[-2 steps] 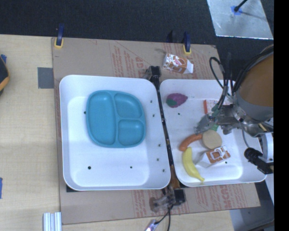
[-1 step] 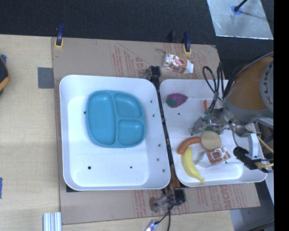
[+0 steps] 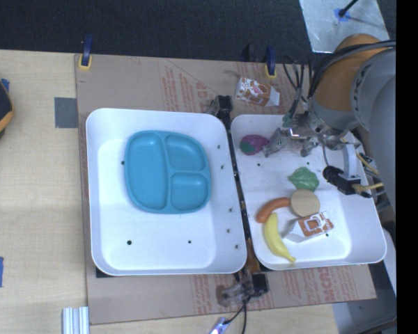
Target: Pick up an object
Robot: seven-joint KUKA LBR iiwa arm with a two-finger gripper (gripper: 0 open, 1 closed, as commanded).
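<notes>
So the claw (image 3: 287, 139) is hanging low over the far end of the right bin (image 3: 366, 252), and it looks to be spread fairly wide with nothing between the prongs. Just left of it, practically beside one tip, sits a purple toy (image 3: 253, 144), could be a plum or grapes, too small to call. My guess is it's in the approach step, lining up on that purple thing, so next it needs to shift a touch left, drop, and close.

Count in the right bin: one purple toy, one green leafy piece (image 3: 304, 179), one orange sausage or carrot (image 3: 271, 208), one round tan biscuit (image 3: 305, 203), one banana (image 3: 276, 240), one small red-and-white packet (image 3: 313, 225). Left bin (image 3: 104, 245) has one blue divided plate (image 3: 168, 172). One more packet (image 3: 258, 92) lies on the desk (image 3: 28, 186) beyond the bins.
</notes>
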